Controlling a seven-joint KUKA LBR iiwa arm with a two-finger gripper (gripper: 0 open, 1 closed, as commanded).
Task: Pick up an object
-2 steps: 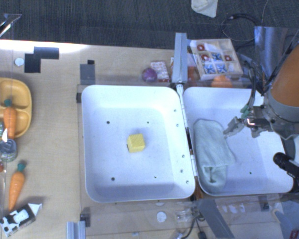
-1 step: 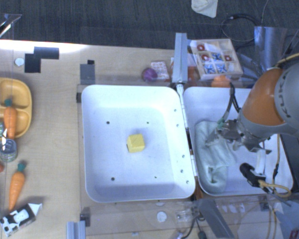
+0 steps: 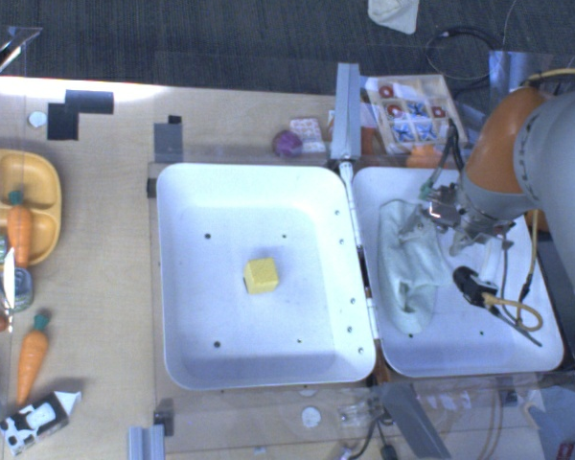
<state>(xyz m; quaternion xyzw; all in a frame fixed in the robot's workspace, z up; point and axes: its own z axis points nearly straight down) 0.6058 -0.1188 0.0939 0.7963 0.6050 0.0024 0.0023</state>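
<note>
Presently, the grey arm [image 3: 556,151] with its orange band [image 3: 498,151] reaches in from the right over the right bin [image 3: 546,353], and its gripper [image 3: 429,220] sits low at a pale, translucent crumpled object [image 3: 409,266] lying along that bin's left part; whether the fingers are released or clenched cannot be told from this angle, and no object is seen between them. A yellow block [image 3: 262,275] rests alone near the middle of the left bin [image 3: 201,199], well apart from the gripper. On the desk [image 3: 96,295] at left lie a yellow divided tray [image 3: 38,175] and two toy carrots [image 3: 31,353]
</note>
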